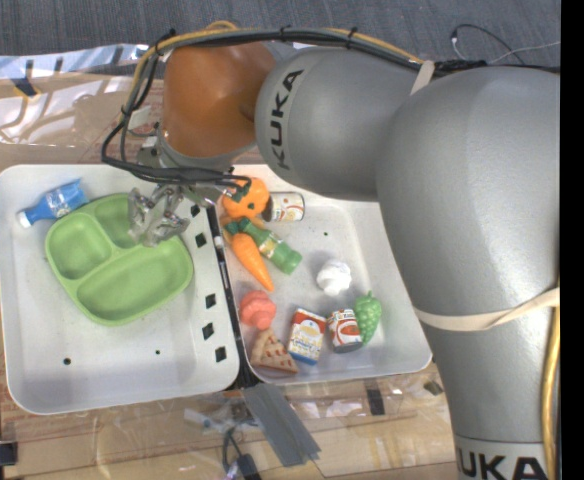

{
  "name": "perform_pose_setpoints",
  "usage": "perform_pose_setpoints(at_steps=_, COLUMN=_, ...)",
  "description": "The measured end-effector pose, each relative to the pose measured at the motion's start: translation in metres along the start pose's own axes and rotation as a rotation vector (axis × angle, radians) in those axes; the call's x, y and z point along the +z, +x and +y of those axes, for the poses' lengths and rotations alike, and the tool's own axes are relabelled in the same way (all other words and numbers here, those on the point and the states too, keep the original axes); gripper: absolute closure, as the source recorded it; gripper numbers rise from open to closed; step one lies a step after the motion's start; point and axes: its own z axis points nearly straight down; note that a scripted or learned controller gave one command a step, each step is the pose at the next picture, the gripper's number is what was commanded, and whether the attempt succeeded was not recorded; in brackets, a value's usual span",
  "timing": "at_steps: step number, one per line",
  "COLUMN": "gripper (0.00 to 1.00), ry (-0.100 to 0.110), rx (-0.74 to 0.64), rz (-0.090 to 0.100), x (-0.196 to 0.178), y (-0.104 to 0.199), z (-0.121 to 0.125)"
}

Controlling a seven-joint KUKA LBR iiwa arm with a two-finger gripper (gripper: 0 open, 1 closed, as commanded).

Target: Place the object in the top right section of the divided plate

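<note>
Grey arm [412,168] over white bins [32,368], grey carpet beyond, jaws [157,218] state unclear

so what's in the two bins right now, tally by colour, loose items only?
Left bin:
Blue: 1, bottle
Green: 1, divided plate
Right bin:
Orange: 2, pumpkin, carrot
Green: 2, bottle, grapes
White: 1, ball
Pink: 1, round toy
Tan: 1, pizza slice
Red-and-white: 3, carton, two cans
Total: 12
</note>
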Motion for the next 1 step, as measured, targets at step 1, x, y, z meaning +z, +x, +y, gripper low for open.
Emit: perform_pose_setpoints(at_steps=1, gripper=1.00, ry=0.004, rx=-0.193, rz=-0.003, x=-0.0844, y=-0.0023, z=0.0008)
